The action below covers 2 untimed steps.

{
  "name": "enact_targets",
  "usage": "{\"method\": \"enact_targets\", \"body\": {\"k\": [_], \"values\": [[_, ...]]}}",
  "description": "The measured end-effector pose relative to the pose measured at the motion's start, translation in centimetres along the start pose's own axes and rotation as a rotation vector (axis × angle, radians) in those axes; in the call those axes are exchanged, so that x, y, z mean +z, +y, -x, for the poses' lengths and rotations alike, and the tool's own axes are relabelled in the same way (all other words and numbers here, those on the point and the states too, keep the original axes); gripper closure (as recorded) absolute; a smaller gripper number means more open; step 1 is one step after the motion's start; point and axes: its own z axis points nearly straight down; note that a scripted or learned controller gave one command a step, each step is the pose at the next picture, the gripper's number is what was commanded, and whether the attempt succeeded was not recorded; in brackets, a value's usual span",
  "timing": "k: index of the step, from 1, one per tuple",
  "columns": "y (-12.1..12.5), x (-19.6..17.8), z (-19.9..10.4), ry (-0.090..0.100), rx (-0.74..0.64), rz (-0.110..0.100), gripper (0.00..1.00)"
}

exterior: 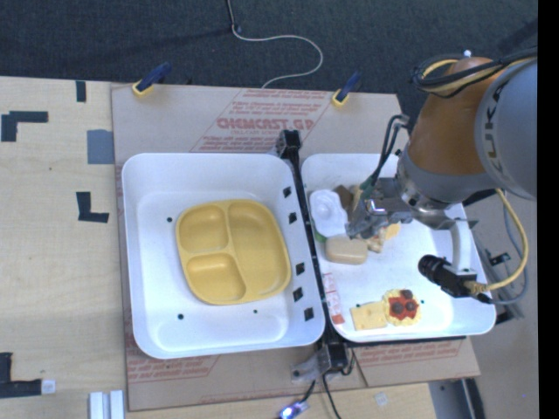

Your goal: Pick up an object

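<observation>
My gripper [367,226] hangs low in the right bin [472,321], near its left side. Just below its tips lies a tan bread-roll-shaped object [346,252]. A white and green object [326,210] sits to the gripper's left, against the divider. A small brown piece [353,195] lies behind it. A yellow piece [390,230] peeks out right under the fingers. Near the bin's front lie a yellow cracker-like slab [368,315] and a red-topped piece [403,305]. Nothing shows between the fingers.
The left bin [148,190] holds a yellow divided plate [232,250]. A black cylindrical part [444,275] with a yellow cable juts over the right bin's right side. The arm's orange and grey body [463,129] looms over the bin's back right.
</observation>
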Motion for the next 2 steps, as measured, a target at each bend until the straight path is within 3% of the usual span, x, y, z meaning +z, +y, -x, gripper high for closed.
{"method": "enact_targets", "body": {"k": [1,2], "values": [[-0.49,1.22,1.33,-0.001,0.003,-0.002,1.0],[-0.81,1.77,0.72,-0.001,0.002,-0.002,1.0]]}}
